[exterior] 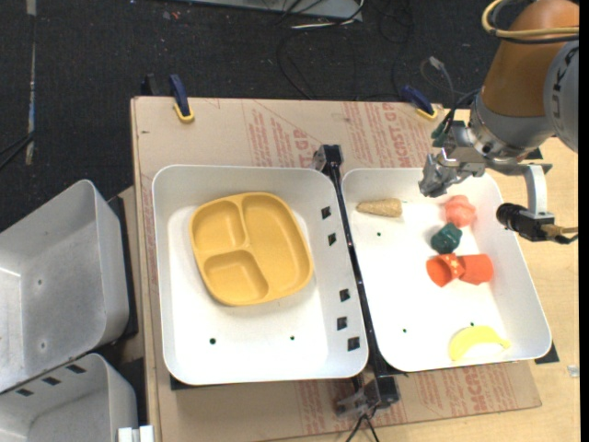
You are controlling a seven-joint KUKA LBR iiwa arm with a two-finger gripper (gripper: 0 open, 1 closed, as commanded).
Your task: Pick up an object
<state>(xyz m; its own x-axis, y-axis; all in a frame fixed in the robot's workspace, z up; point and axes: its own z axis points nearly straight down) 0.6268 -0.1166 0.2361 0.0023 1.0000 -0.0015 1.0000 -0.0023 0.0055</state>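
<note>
The right bin [396, 339] holds a tan bread-like piece [379, 208] at its back, a pink object [459, 211], a dark green object [446, 238], an orange cup on its side [459, 269] and a yellow banana-shaped piece [477, 343] near the front. My gripper [433, 188] hangs over the back of this bin, just left of the pink object and right of the tan piece. Nothing shows between its fingers.
The left bin [184, 339] holds a yellow divided plate [249, 247]. A black divider [348, 274] runs between the bins. Blue and yellow clamps [181, 98] sit at the board's back edge. Grey tubs [51, 274] stand off to the left.
</note>
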